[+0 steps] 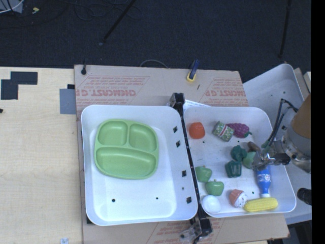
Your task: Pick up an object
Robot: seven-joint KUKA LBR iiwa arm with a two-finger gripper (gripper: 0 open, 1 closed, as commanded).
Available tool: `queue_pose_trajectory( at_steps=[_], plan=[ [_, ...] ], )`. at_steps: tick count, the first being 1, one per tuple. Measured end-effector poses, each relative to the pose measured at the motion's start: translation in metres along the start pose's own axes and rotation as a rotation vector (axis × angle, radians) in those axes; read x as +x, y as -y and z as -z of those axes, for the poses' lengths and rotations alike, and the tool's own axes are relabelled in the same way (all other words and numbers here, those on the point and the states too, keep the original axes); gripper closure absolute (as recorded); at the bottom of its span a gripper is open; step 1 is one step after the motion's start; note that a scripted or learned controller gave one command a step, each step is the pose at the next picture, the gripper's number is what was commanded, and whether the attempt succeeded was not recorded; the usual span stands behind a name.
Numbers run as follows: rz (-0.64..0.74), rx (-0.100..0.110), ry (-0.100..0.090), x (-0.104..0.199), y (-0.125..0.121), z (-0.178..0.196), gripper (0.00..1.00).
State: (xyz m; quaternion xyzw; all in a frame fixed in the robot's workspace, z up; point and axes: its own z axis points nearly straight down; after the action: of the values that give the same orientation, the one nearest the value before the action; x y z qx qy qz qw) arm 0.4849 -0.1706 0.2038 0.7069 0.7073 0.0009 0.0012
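Note:
The right bin (277, 136) holds several toy foods. My gripper (262, 157) reaches in from the right and sits low over the bin's right middle. It is just right of a dark green pepper (237, 152) and a pale green piece (249, 159), and just above a blue and white bottle (263, 182). A second dark green pepper (233, 169) lies a little further left. The grey wrist hides whatever is directly beneath the gripper.
The right bin also holds an orange tomato (197, 130), a green and red can (222, 131), purple grapes (239, 130), two green apples (203, 174), a white egg (211, 203), a strawberry (236, 197) and yellow corn (260, 204). A green divided plate (126, 149) lies in the left bin (132, 207).

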Motion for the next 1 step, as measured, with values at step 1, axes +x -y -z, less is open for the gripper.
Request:
queue_pose_trajectory(
  at_steps=[1],
  plan=[
    [0.001, 0.002, 0.0, -0.0006, -0.0008, 0.025, 1.0]
  ],
)
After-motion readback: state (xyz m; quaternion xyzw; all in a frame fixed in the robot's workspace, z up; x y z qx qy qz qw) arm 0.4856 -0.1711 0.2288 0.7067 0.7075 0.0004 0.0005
